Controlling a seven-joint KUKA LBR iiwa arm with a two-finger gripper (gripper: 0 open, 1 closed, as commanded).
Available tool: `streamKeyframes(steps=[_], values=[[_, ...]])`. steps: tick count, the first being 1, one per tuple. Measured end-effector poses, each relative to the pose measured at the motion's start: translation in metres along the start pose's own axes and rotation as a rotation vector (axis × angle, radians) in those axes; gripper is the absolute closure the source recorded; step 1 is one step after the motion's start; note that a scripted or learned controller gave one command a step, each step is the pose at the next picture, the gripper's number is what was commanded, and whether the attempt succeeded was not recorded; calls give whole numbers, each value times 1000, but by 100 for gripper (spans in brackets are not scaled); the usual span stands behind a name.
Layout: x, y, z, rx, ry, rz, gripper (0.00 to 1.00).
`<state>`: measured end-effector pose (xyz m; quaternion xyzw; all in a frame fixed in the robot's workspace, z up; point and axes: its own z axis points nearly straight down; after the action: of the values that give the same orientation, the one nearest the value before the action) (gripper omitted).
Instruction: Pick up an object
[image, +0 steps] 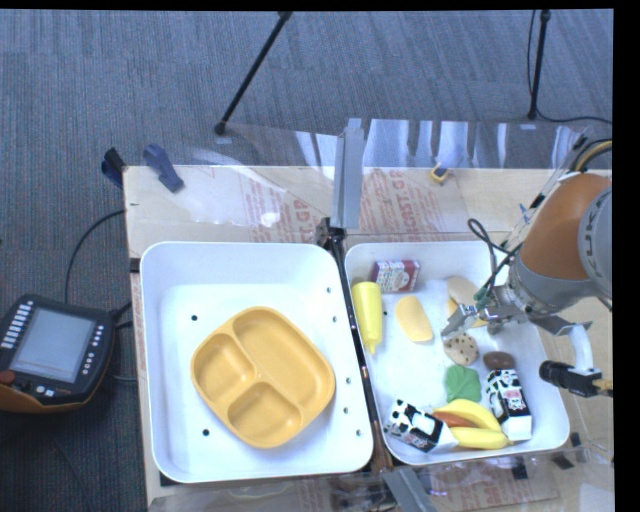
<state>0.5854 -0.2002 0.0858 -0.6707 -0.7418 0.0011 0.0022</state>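
Bearing two bins on table (200, 205). Sitting in left bin (165, 290): yellow tray (262, 375). Crowding right bin (425, 250): mustard (367, 312), can (396, 274), green piece (463, 383), bananas (474, 424), two cow cartons (507, 398), cookie (461, 348). Hovering at bin's upper right, just above cookie: claw (470, 318), spread cannot tell, nothing seen between fingers. Risking miss: descending onto flat cookie, likely sliding off; neighbours close, likely nudging or catching two.

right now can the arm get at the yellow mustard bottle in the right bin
Probably yes. The mustard bottle lies against the right bin's left wall with nothing on top of it. The end effector hovers further right; the bin wall alongside may crowd a grasp.
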Motion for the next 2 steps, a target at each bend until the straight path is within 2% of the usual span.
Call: streamKeyframes(steps=[1,2], values=[[-5,-59,1,1,3,-83,0],[-7,-1,1,-1,6,124,0]])
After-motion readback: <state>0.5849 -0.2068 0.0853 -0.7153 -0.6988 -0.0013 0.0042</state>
